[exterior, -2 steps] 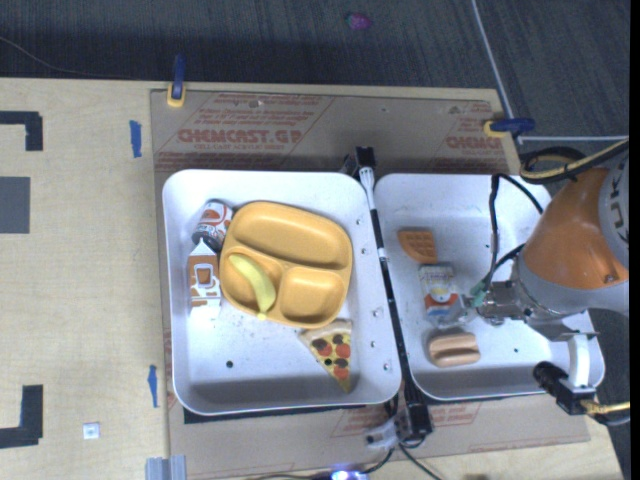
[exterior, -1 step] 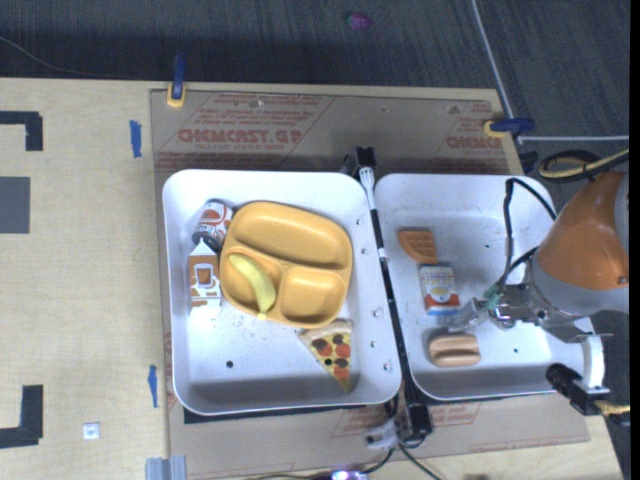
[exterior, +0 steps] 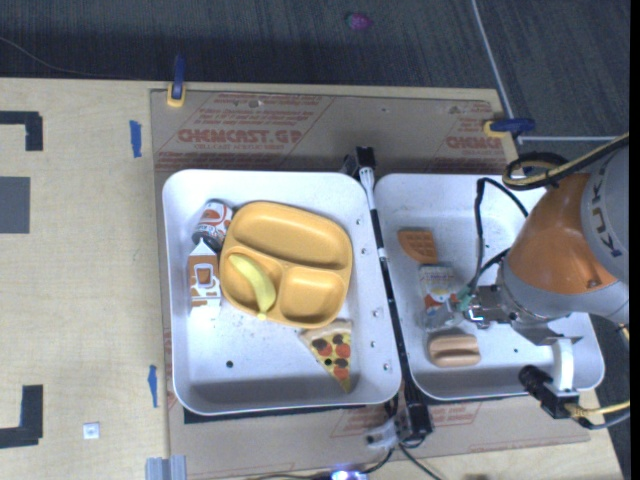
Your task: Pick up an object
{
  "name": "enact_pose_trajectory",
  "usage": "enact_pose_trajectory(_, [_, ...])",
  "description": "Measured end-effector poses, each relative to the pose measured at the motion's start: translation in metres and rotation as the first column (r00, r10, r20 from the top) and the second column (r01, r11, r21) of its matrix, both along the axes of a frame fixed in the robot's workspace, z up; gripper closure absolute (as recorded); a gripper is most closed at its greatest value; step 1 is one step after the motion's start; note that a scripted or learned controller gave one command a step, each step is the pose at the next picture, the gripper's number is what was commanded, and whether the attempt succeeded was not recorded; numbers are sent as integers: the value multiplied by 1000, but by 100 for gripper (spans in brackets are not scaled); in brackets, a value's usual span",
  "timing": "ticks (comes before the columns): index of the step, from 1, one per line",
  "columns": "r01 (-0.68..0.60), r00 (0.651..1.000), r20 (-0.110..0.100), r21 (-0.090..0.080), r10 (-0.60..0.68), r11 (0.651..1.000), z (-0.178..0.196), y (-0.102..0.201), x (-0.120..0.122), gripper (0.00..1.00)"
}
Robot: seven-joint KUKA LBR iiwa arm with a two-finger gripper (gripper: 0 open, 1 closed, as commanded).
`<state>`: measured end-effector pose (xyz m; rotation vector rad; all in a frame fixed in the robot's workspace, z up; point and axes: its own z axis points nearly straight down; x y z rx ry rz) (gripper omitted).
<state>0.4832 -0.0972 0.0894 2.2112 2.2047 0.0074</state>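
The right bin (exterior: 440, 186) holds an orange waffle-like piece (exterior: 417, 243) at the back and a toy hot dog bun (exterior: 453, 348) near the front. My gripper (exterior: 445, 303) is low in this bin between the two, over a small greyish object with red marks (exterior: 432, 286). The arm's grey wrist and orange band (exterior: 565, 248) reach in from the right and cover the bin's right half. I see nothing lifted off the bin floor.
The left bin (exterior: 185, 368) holds a yellow divided tray (exterior: 290, 238) with a banana (exterior: 255, 280) in it, a can (exterior: 210, 223), a small orange carton (exterior: 203, 278) and a pizza slice (exterior: 335, 353). A black divider (exterior: 378, 258) runs between the bins.
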Motion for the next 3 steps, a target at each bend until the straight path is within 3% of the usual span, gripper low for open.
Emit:
enact_pose_trajectory(1, [-2, 1000, -1, 4, 2, 1000, 0, -2, 0, 0])
enact_pose_trajectory(2, [3, 1000, 8, -9, -3, 1000, 11, -7, 2, 100])
enact_pose_trajectory(3, [-4, 1000, -16, 11, 4, 1000, 95, 92, -3, 100])
